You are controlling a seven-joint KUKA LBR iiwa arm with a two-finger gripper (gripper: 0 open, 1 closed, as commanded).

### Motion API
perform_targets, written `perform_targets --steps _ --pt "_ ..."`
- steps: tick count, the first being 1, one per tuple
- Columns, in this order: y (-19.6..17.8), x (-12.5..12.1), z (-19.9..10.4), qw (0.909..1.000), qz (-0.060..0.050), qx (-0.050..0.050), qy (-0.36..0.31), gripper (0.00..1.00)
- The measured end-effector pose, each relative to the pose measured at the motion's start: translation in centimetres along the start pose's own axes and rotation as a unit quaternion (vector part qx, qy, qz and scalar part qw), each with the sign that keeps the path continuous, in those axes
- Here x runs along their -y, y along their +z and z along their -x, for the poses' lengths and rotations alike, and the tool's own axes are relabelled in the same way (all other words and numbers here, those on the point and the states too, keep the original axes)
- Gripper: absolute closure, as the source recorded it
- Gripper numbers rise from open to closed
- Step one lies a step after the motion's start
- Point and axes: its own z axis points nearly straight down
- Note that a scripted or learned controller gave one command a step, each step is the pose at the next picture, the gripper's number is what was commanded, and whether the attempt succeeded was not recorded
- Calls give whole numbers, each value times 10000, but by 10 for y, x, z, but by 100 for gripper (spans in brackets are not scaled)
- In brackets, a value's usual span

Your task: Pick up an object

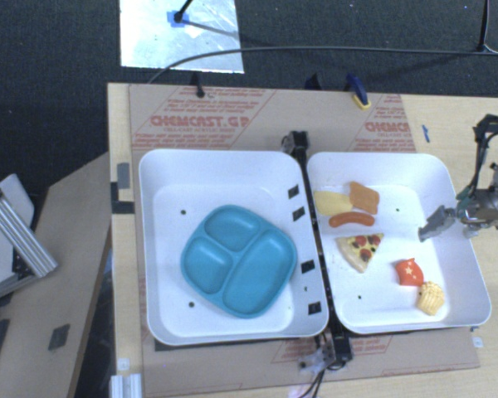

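The right bin [448, 177] holds several toy foods. A yellow cheese slab [332, 201], an orange piece [364, 196] and a red sausage [352, 219] lie near its far left. A pizza slice [360, 249] lies below them. Toward the near right sit a red piece with a white mark [409, 272] and a yellow corn-like piece [430, 298]. My gripper [436, 222] reaches in over the bin's right side, above and to the right of the red piece, with nothing seen in it.
The left bin [170, 181] holds a blue divided plate [238, 259]. A black hinge strip [309, 239] runs between the bins. Cardboard [216, 118] lies under both. The arm's body [491, 197] hangs over the right bin's rim.
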Motion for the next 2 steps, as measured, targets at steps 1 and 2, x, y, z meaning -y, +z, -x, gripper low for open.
perform_targets --steps 1,2 --pt "-5 -2 0 10000 52 14 -17 0" --pt "57 -1 3 10000 31 6 -4 0"
